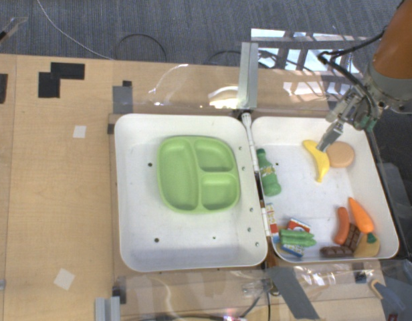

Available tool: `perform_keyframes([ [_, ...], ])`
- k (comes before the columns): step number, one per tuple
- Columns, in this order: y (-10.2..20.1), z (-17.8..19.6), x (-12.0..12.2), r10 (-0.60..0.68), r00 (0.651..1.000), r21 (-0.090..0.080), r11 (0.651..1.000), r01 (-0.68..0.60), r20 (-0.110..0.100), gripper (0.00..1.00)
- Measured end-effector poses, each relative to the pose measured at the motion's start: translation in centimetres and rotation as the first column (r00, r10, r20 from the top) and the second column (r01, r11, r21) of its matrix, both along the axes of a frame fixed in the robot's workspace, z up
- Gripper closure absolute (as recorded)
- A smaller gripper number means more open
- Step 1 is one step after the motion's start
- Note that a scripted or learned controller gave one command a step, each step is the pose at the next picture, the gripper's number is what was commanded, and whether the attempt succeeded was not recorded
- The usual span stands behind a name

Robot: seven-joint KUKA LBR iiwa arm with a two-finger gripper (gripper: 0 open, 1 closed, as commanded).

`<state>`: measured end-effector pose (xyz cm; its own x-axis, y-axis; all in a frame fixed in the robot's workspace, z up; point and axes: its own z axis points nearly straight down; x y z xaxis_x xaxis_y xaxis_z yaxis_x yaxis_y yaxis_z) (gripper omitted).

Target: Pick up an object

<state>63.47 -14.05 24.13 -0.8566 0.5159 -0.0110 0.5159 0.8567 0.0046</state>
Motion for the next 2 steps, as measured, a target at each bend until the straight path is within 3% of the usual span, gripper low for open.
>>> perform_keyframes([
  [1, 0.3, -15.1, 2.2, -0.143, 0.990, 0.002, 0.990, 0.143, -0.015, 0.00],
  [2, 1.9, -15.2, -3.4, -0.183, 0.983, 0.002, 0.983, 0.183, 0.000, 0.00],
])
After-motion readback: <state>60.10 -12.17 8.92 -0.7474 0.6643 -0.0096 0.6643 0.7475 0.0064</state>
